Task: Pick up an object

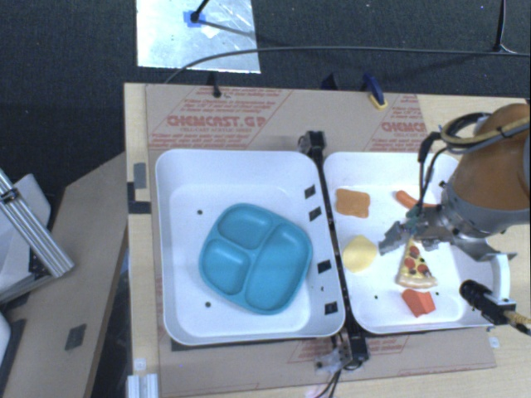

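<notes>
Two-finger gripper (401, 237) low over right white bin (377, 322), between pale yellow round piece (359, 254) and pizza-slice toy (415, 268); jaw opening cannot be told; blue compartment plate (255, 257) in left white bin (178, 222).

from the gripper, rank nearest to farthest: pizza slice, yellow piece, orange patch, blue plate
Measured from the gripper, in the camera view:
1. pizza slice, just below it in the right bin
2. yellow piece, a little to its left, near the divider
3. orange patch, up and left, same bin
4. blue plate, over in the left bin
</notes>
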Available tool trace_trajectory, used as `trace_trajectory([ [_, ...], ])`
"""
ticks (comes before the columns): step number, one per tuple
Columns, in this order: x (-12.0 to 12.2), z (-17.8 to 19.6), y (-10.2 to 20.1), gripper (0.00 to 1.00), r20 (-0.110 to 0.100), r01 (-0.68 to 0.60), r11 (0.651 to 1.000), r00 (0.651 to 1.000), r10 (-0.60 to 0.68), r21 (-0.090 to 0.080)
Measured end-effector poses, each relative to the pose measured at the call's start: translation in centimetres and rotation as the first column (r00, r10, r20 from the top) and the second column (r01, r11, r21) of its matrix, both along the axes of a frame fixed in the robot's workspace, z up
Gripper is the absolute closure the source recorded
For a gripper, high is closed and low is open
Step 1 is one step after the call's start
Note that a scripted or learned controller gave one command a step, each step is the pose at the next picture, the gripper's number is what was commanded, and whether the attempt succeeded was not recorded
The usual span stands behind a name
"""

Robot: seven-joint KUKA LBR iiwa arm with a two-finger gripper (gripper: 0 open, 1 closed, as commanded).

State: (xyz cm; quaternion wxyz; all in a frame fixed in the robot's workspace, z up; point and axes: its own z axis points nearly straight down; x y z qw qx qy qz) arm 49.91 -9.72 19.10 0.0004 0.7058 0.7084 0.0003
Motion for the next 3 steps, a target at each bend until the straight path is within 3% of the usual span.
trace_trajectory([
  [1,-0.9,-5.8,-0.2,0.0,-0.005,0.003,1.0,1.0,-0.003,0.001],
  [2,-0.6,-10.7,-0.2,0.0,0.005,0.0,1.0,1.0,0.0,0.0],
  [3,-0.6,-9.5,-0.1,1.0,0.003,0.001,1.0,1.0,-0.001,0.003],
])
